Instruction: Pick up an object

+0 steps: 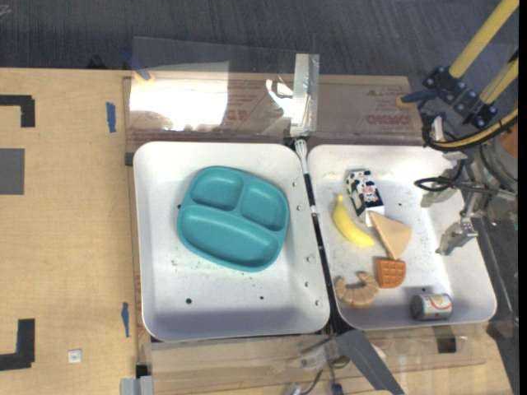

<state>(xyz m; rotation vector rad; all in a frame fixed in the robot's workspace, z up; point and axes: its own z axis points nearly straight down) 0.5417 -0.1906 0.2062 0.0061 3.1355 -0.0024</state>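
Left bin (156, 303) first: it carries the big teal divided plate (234, 217), lying flat at its centre. Right bin (478, 299) beside it holds the smaller pieces. My gripper (458, 220) hangs over that bin's three o'clock edge, and from this slant I cannot tell how it is set; nothing shows in it. Around the bin's middle: yellow banana (352, 225) at nine o'clock, tan wedge (392, 237) touching it at centre, black-and-white carton (361, 189) at eleven. Croissant (357, 290) at seven, orange waffle piece (390, 272) just beside it, small can (431, 304) on its side at five.
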